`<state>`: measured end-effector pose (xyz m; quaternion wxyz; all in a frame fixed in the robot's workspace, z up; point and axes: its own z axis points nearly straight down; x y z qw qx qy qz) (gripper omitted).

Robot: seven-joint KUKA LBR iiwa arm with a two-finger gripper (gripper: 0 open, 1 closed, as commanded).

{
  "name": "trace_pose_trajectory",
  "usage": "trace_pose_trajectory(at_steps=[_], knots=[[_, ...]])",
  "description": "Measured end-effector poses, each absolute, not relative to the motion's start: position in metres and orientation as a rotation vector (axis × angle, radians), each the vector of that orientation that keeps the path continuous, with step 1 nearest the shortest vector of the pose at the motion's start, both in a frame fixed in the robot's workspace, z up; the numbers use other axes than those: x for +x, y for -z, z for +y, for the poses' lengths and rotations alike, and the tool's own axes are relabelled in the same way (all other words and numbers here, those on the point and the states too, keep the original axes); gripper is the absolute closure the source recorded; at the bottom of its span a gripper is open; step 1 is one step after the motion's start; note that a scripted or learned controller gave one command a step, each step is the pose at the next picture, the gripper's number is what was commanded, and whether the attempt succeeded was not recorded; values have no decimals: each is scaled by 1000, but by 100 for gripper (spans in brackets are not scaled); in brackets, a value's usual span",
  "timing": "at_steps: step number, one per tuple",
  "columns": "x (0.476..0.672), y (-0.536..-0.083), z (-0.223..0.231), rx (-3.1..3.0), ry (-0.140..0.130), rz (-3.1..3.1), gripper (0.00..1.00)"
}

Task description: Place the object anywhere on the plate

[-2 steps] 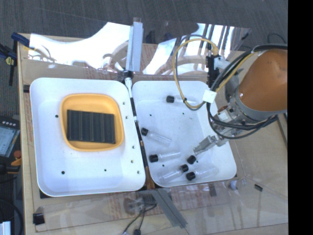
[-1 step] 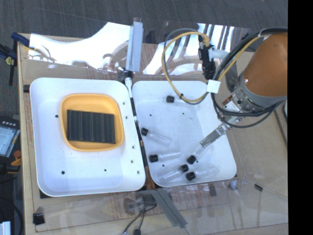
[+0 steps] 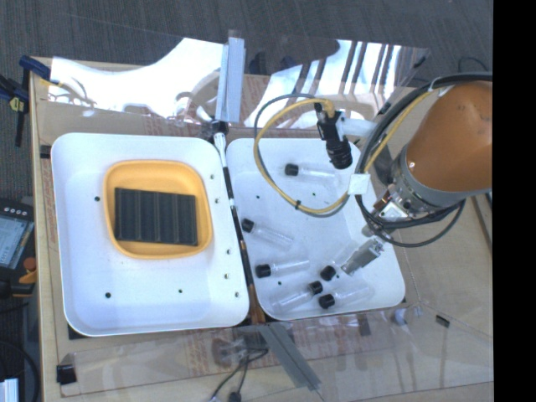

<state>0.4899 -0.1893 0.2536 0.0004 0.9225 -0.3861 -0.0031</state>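
As I reach in from the right over the right bin (image 3: 381, 224), my pincer (image 3: 362, 260) hangs low near that bin's right side, just beside a black-capped clear tube (image 3: 342, 268); whether its fingers are apart or together I cannot tell, and I see nothing between them. More capped tubes (image 3: 301, 295) lie scattered across the floor of this bin, some close together at its near edge. In the left bin (image 3: 84, 249) sits the yellow plate (image 3: 155, 178), bearing a dark ribbed insert (image 3: 157, 216). A yellow cable (image 3: 268, 170) loops above the right bin.
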Motion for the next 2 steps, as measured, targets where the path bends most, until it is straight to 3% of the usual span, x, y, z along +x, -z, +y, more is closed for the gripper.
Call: trace_pose_trajectory(at_steps=[1,2], knots=[[538,-270,-195,3052,-3,-763,0],[544,-318,-208,3131,-7,-306,0]])
